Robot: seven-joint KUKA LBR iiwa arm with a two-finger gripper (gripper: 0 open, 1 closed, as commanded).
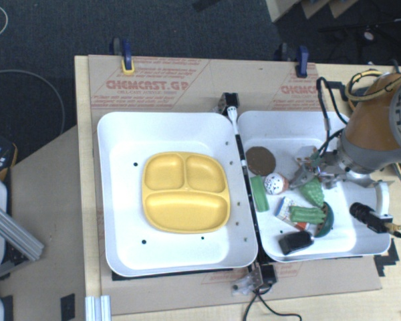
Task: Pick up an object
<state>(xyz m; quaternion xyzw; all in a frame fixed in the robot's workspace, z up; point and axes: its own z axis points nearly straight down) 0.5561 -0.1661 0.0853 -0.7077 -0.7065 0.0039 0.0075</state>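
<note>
Over the right bin: arm point(377, 122) reaching in from the right, orange band showing above the grey wrist, and it hangs low over the clutter.
Gripper: gripper point(306, 174) sits down among the items, near the middle of the right bin point(281, 129); whether it is released or clenched, I cannot tell, the metal parts blur together from this angle.
Candidate objects: brown disc point(260, 160) toward the divider, white spotted ball point(275, 183) just beside it, green stick point(258, 194) lying along the bin's left wall, green textured piece point(313, 192) right under the gripper's tip, a green packet point(304, 214) with a dark green curved item point(326, 221) around its right end, and a black block point(295, 242) at the near edge.
Closest target: my call is the green textured piece, touching or nearly touching the tool, though I cannot say it is between anything.
Left bin: left bin point(113, 179) carries a yellow divided tray point(185, 192), well apart from the action.
Done so far: approach looks complete, tool is at object level.
Left to do: everything that counts. Nothing is visibly lifted; every item rests on the bin floor. A secure grasp and a raise clear of the bin remain.
Progress verdict: early to middle, pick not yet made.
</note>
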